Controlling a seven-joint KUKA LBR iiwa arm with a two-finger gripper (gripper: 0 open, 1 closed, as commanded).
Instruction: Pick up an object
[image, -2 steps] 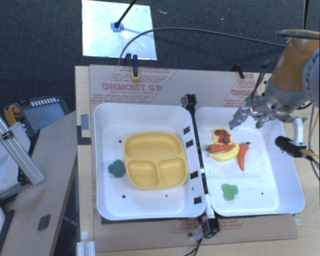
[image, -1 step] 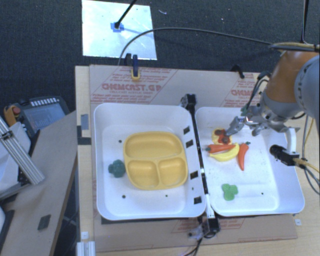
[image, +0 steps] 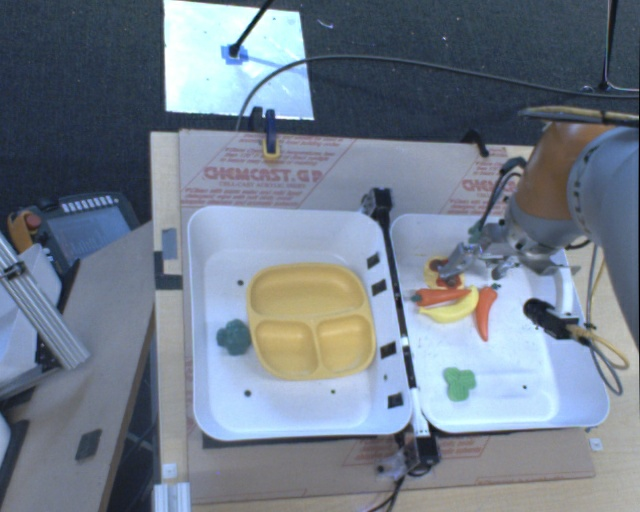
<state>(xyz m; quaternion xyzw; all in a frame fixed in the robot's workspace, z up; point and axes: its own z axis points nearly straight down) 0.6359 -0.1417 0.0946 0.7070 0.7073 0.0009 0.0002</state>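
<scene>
Left bin (image: 200, 300): we see a yellow divided tray (image: 308, 320) near its middle, with a green broccoli piece (image: 234, 338) just beside the tray's left edge, towards the bin's left wall.
Divider: a black clip strip (image: 392, 300) runs where the two bins meet, and we judge it keeps them side by side.
Right bin (image: 570, 400): a green leafy piece (image: 459, 383) lies alone near the front edge; a red-orange pepper (image: 440, 297), a yellow banana (image: 450, 310) and an orange carrot (image: 485, 312) cluster in the back half, touching or nearly so.
Gripper (image: 458, 264): it sits low over the back-left part of the right bin, right at the cluster; we cannot tell how its fingers stand, nor whether anything is between them.
Task thing: we judge the cluster under the gripper is the target, the pepper or banana likeliest.
Surface: a bench (image: 300, 170) with a printed brown sheet under both bins.
Room: dark carpet behind, a shiny plate (image: 238, 60) on it, a control pendant (image: 85, 232) at left.
</scene>
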